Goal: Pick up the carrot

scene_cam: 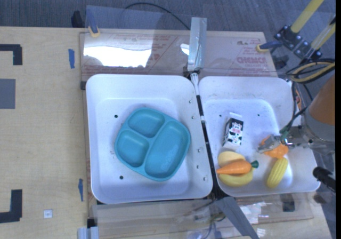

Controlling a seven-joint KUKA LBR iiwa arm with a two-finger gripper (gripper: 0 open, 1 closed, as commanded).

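The carrot (233,168), orange with a green stem end pointing right, lies across a yellow round fruit (234,178) near the front of the right bin (250,89). My gripper (273,143) reaches in from the right and hangs low over the bin's right side, to the right of the carrot and a little farther back. A small orange thing (277,151) sits directly under the gripper tip, and I cannot tell whether the two touch. The carrot lies apart from the gripper.
A yellow corn cob (276,173) lies just right of the carrot, below the gripper. A small black-and-white carton (234,131) stands in the middle of the right bin. The left bin (106,99) holds a blue divided plate (153,143). Cables hang at the right.
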